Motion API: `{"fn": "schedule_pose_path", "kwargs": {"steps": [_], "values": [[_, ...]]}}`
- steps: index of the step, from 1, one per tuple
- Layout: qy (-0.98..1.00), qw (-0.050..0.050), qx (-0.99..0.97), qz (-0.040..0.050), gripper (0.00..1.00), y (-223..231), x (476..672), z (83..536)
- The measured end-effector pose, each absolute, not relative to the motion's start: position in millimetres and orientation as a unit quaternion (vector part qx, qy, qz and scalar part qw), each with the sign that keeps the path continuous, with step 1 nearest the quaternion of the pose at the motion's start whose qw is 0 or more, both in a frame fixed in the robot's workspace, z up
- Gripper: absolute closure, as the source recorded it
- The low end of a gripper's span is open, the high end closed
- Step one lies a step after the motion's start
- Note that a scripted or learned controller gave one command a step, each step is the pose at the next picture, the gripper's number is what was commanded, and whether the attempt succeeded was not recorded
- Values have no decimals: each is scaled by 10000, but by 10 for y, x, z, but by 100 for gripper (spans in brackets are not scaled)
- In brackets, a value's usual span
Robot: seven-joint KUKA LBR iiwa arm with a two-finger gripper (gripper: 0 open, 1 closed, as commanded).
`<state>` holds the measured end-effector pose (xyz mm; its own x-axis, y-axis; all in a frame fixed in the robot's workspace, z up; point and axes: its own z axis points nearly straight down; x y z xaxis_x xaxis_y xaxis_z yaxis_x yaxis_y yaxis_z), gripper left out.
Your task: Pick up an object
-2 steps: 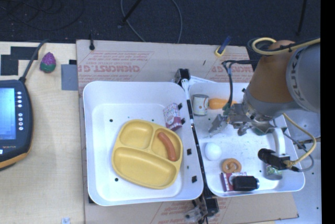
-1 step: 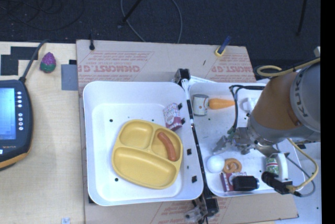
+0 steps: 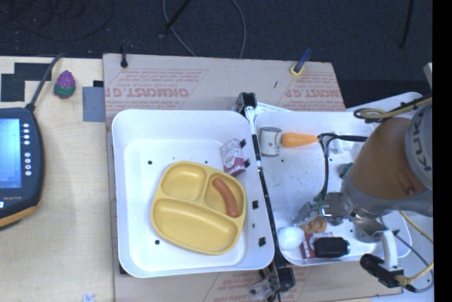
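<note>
The yellow divided plate (image 3: pixel 198 216) lies in the left bin (image 3: pixel 134 145), and all else is placed from it. A sausage (image 3: pixel 226 196) rests in its upper right compartment. A small printed packet (image 3: pixel 232 156) stands just beyond its upper right rim, beside the wall between the bins. Bare white floor rings the plate's left and lower sides. Right of the plate, in the right bin (image 3: pixel 296 166), a carrot (image 3: pixel 299 140) lies by the far rim and a white egg (image 3: pixel 289 238) by the near rim. The gripper (image 3: pixel 326 221) is low beside the egg; whether it is released or clenched cannot be told.
</note>
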<state>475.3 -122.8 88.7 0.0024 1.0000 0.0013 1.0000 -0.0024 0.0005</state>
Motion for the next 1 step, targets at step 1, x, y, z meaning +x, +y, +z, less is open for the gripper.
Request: {"fn": "schedule_pose_path", "kwargs": {"steps": [1], "values": [[-7043, 24, -7099, -8, 100, -1233, 4762, 986]]}}
